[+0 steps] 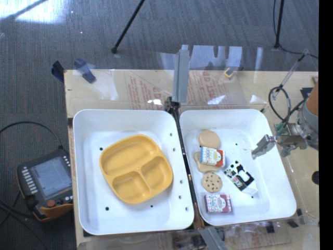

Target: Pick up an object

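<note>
Right, candidates all sit in the right bin (270, 126): a tan cookie (209, 138) at top, a small blue-and-white carton (212, 155) lying on another tan piece just below it, a chip cookie (212, 182), a pink carton (218, 203) near the front wall, and a black-and-white cow-print carton (239, 176) lying at a slant mid-bin. The cow carton is the nearest to the pincer (263, 147) and stands apart from the rest, so it's my pick. Judging by looks: light, boxy, probably thin card or plastic, stiff enough across the short sides but could skid on the smooth bin floor. Best hold is across its narrow width, jaws turned to match the slant. The cookies look flat and hard to get under. The pincer hovers over the bin's right part, above and right of the cow carton, touching nothing; can't tell how far apart it stands at this angle. The left bin (86, 124) holds a yellow tray (136, 168).
</note>
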Robot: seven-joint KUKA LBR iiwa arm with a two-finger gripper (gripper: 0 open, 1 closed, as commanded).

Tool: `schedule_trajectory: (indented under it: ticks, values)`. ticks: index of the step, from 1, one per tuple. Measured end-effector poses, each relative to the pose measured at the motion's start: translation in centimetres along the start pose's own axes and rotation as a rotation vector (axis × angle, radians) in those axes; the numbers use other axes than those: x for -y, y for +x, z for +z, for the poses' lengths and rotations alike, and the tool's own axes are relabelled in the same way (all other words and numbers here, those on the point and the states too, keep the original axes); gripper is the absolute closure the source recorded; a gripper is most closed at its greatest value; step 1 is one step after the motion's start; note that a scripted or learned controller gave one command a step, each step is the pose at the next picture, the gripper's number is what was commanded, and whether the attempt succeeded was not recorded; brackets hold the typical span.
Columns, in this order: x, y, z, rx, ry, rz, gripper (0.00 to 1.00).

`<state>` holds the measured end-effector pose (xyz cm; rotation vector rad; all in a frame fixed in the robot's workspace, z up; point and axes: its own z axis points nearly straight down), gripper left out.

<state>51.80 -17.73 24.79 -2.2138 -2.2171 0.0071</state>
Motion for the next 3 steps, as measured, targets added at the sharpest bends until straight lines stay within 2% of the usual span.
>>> schedule_trajectory:
  ticks: [1,2,3]
  values:
    - [-1.0,3.1,15.5,0.0,-0.002,-0.025,0.0]
    - [-1.0,2.9,14.9,-0.003,0.004,-0.016,1.0]
    - [-6.3,10.6,6.5,0.002,-0.001,-0.087,1.0]
